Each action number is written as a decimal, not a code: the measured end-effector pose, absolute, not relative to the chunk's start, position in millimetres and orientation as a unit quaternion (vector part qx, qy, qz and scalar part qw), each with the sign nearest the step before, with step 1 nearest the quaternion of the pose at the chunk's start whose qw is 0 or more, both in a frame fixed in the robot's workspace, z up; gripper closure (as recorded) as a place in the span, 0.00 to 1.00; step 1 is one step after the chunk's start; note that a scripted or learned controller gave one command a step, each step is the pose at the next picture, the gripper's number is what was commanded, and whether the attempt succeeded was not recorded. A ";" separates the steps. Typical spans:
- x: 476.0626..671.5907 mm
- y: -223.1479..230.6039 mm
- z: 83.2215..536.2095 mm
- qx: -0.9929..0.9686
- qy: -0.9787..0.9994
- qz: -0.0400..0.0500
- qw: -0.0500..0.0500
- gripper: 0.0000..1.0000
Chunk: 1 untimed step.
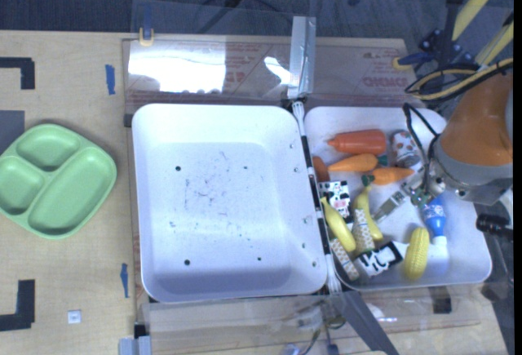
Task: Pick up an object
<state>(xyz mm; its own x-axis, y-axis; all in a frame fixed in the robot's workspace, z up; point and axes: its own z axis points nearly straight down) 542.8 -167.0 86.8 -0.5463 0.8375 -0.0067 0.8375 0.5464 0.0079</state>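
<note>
The things to be picked sit crowded in the right-hand shallow white bin (469, 268), at the lower right of the frame. Along its upper part lie a long orange plastic carrot (357, 140), a second, shorter orange carrot (352, 163) just below it, and a third small carrot (390, 176) to their right. Near the bin's left wall a yellow plastic banana (338, 230) lies slanted, with a small black-and-white cow-patterned block (338, 194) just above it and a black-and-white patterned piece (378, 257) below. A yellow toy corn cob (417, 251) stands near the lower edge, just beside a white bottle with a blue cap (435, 224).

The left-hand white bin (220, 190) fills the middle of the frame, its floor scuffed with faint marks. Both bins rest on a light wooden bench (61, 59), where a pale green divided plastic plate (54, 179) lies at the far left. A clear plastic screen (212, 35) stands along the back of the bins, and beyond it is dark carpet crossed by black stand legs and a yellow pole.

The grey arm with its orange band (487, 131) leans in from the right edge, over the right bin's upper right corner. The gripper (400, 200) hangs low among the objects, between the small carrot and the bottle; whether it is spread or pressed together I cannot tell from here.
</note>
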 end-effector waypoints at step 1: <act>544.6 -169.3 95.8 0.479 0.878 0.003 0.007 1.00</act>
<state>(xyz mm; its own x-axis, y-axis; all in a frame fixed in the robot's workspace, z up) 544.6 -169.3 95.8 -0.5416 0.8406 -0.0096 0.8405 0.5417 0.0113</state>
